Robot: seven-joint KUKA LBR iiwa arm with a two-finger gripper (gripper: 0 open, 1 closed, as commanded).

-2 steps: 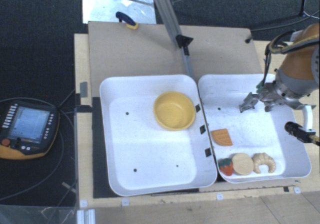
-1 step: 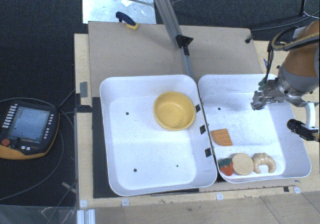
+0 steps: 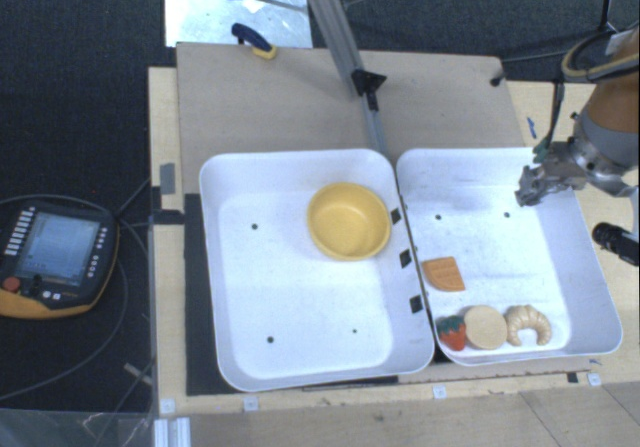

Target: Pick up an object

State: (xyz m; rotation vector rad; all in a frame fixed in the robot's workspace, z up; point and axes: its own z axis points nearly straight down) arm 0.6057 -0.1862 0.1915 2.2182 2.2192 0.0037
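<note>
- Your end effector (image 3: pixel 532 185) is hanging over the upper right part of the right bin (image 3: pixel 590 265), near its far right wall; it is too small and dark for you to tell how it is set, and nothing is showing in its grip.
- The arm (image 3: pixel 610 130) is reaching in from the right edge, grey with its orange band (image 3: pixel 600 55) sitting above the wrist.
- Below the end effector, well apart from it, an orange wedge-shaped piece (image 3: pixel 444 274) is lying near the bin's left wall.
- Along the near edge of that bin you are seeing three things in a row, close together: a small red and green item (image 3: pixel 452 331), a round tan disc (image 3: pixel 486 327) and a croissant-shaped piece (image 3: pixel 528 324).
- In the left bin (image 3: pixel 250 335), a yellow bowl (image 3: pixel 348 220) is sitting upright in the upper right area.
- Both bins are resting side by side on the bench (image 3: pixel 440 95).
- Off the bench to the left, a teach pendant (image 3: pixel 55 257) is lying on the dark floor.
</note>
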